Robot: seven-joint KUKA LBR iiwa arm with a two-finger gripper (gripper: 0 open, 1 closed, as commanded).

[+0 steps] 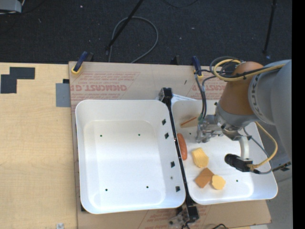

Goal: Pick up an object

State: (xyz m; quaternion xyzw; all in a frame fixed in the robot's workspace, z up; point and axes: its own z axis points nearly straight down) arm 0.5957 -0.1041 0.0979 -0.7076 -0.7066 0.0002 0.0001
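Observation:
The right bin (259, 187) holds several small objects. A yellow block (200, 157) lies near its middle, with a brown block (204, 177) and a smaller yellow piece (218, 182) closer to the front. An orange-red sausage-shaped piece (183, 147) lies along the divider, and a thin stick (188, 121) lies toward the back. My gripper (206, 133) hangs low over the right bin, just behind and slightly right of the yellow block. The wrist hides most of its fingers.
The left bin (86, 128) stands beside the right one, with a black clamp rail (174, 147) between them. Cables (224, 70) loop behind the arm. A black cable plug (238, 162) hangs over the right bin's right side.

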